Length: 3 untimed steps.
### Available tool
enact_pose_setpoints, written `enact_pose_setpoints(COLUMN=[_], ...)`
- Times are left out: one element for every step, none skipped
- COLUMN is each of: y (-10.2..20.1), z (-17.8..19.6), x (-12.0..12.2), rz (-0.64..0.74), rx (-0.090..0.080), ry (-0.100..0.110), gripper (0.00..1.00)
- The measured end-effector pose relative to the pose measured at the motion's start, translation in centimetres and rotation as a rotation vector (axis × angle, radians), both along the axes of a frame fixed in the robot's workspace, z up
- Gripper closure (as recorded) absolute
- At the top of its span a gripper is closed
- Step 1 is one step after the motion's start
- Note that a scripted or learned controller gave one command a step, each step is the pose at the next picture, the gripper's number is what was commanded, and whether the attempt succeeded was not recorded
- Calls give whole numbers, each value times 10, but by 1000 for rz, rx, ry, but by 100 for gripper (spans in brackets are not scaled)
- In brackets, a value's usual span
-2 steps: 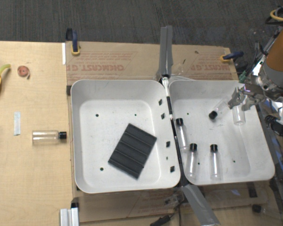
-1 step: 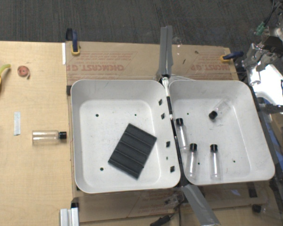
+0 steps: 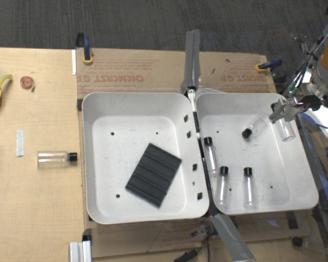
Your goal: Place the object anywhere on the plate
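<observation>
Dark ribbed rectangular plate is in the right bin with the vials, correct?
No. The camera view shows the dark ribbed rectangular plate lying in the left white bin. The clear black-capped vials are in the right white bin.

Plate (image 3: 153, 174): dark, ribbed, rectangular, lying flat and askew in the left bin. Vials (image 3: 223, 184): clear, black-capped, scattered in the right bin.

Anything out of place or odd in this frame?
One clear vial lies on its side on the bench, left of the left bin, while four others lie in the right bin. The dark ridged plate sits askew in the left bin.
</observation>
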State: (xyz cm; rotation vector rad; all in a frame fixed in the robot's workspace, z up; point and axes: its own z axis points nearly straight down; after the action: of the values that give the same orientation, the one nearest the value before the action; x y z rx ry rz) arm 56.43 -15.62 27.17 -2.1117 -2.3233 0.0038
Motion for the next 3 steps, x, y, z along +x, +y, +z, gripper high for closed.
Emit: enact_pose_setpoints(y=[96,156,229], z=[-56,-54,-81], x=[-51,-43,-87], rz=[304,458,667], rx=[1,1,2], ry=[0,-1,0], gripper=[100,100,100])
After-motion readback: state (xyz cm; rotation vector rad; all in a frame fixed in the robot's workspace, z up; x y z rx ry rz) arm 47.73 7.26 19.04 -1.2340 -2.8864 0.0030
